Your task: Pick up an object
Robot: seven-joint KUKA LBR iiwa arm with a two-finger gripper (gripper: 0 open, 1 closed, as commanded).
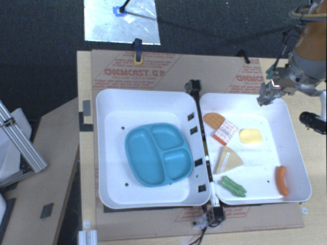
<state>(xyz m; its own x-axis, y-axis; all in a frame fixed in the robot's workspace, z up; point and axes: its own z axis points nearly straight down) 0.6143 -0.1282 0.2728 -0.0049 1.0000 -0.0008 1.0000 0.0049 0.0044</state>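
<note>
The right bin (294,137) holds several toy foods: a brown cookie (214,120), a red-and-white packet (225,132), a yellow block (251,136), a tan cheese wedge (228,161), a green pea pod (233,186) and an orange sausage (282,180). My gripper (267,94) hangs at the end of the grey arm above the far right corner of that bin, up and to the right of the yellow block. Nothing shows between its fingers, and they are too small and dark to read.
The left bin (110,111) carries a blue sectioned tray (158,153). A black clamp strip (200,137) runs between the two bins. A metal sheet (121,14) lies beyond the bench, and an aluminium rail (20,142) stands at the left.
</note>
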